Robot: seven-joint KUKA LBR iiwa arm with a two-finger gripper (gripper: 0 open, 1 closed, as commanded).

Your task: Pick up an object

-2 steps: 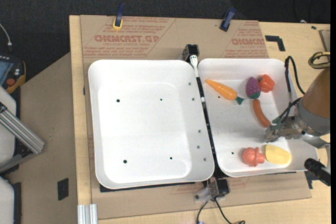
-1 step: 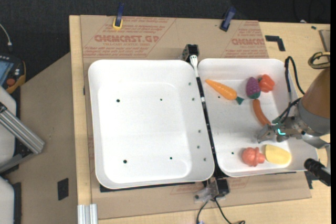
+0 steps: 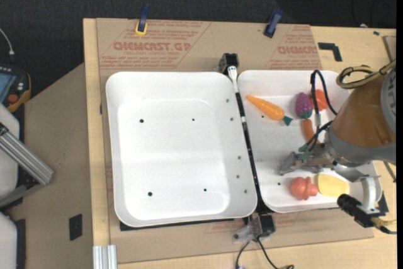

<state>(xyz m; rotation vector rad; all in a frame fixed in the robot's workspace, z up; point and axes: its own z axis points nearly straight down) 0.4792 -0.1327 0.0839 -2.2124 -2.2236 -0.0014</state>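
Gripper [image 3: 295,164]: low in right bin [image 3: 264,192], finger state cannot tell.
Carrot [image 3: 266,108]: bin's upper part, apart from gripper.
Red toy [image 3: 302,188], yellow toy [image 3: 331,184]: just below gripper.
Purple toy [image 3: 303,104]: beside carrot.

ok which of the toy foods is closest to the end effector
The red toy, just below the end effector; the carrot and purple toy lie farther up the right bin.

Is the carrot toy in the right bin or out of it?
In. The carrot toy lies flat on the floor of the right bin, near its upper left, apart from the gripper lower down.
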